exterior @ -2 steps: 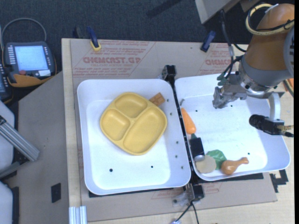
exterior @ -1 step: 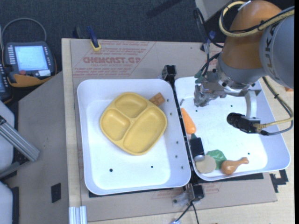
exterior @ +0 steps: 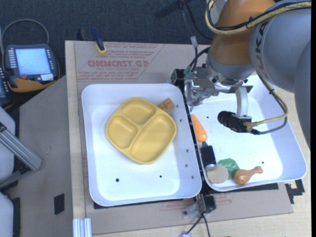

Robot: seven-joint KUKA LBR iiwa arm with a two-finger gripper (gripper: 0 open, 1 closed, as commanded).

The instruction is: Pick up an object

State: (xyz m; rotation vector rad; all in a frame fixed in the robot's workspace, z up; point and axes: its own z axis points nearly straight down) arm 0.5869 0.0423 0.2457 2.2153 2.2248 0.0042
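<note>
My gripper (exterior: 193, 97) hangs under the grey and orange wrist at the back left corner of the right bin (exterior: 276, 147), close to the wall between the two bins. Just in front of it, an orange carrot (exterior: 199, 128) lies along that wall. Further forward are a black block (exterior: 207, 155), a beige round piece (exterior: 217, 174), a green piece (exterior: 230, 165) and a brown drumstick (exterior: 248, 174). In the left bin (exterior: 98, 172) sits a yellow divided plate (exterior: 141, 130), and a small brown block (exterior: 166, 104) rests at its back right edge.
A black part on a yellow cable (exterior: 234, 121) hangs from the arm over the middle of the right bin. The bins rest on a cardboard sheet (exterior: 123, 60). A teach pendant (exterior: 29, 65) lies off the bench at far left.
</note>
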